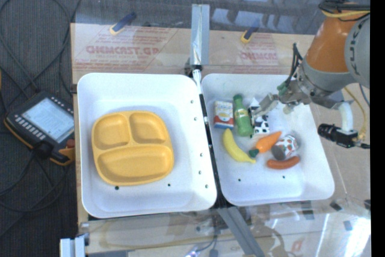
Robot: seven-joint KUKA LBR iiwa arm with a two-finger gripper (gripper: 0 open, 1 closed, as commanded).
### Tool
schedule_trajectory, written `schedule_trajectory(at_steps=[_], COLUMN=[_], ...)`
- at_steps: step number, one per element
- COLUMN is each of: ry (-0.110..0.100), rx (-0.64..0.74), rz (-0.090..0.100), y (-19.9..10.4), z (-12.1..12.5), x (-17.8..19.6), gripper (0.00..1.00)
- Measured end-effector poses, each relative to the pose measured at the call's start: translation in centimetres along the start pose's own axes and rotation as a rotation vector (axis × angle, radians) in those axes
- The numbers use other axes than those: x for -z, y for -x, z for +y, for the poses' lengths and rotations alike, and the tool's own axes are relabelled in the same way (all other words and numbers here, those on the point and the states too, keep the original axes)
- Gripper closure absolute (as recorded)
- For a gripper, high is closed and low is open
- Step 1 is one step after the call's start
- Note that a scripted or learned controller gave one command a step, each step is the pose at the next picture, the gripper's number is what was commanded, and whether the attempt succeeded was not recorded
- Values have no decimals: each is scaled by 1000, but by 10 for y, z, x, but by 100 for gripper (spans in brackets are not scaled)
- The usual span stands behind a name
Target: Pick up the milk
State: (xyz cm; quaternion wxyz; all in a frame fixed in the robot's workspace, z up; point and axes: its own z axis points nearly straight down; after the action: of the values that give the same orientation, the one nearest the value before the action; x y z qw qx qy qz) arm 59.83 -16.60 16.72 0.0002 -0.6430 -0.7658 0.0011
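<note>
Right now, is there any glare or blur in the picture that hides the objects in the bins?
In the camera view, lighting is even and shadows soft; glare sits on the clear panels below the bins, not on the objects. The milk is small and slightly soft beside the gripper.

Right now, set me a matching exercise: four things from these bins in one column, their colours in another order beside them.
Things:
1. divided tray in the left bin
2. bottle
3. carrot
4. sausage

Colours:
A. green
B. red
C. yellow
D. orange

Pairs: 1-C, 2-A, 3-D, 4-B.

The bottle, carrot and sausage all lie in the right bin, where the gripper hangs by the cow-patterned milk carton.
</note>
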Motion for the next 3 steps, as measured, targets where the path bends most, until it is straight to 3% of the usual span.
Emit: schedule_trajectory(at_steps=[1, 2, 3], ry=[2, 11, 10], rx=[189, 48, 52], rz=[-3, 8, 10], y=[-12, 51, 49], z=[8, 7, 8], x=[-71, -75, -66], gripper=[0, 0, 100])
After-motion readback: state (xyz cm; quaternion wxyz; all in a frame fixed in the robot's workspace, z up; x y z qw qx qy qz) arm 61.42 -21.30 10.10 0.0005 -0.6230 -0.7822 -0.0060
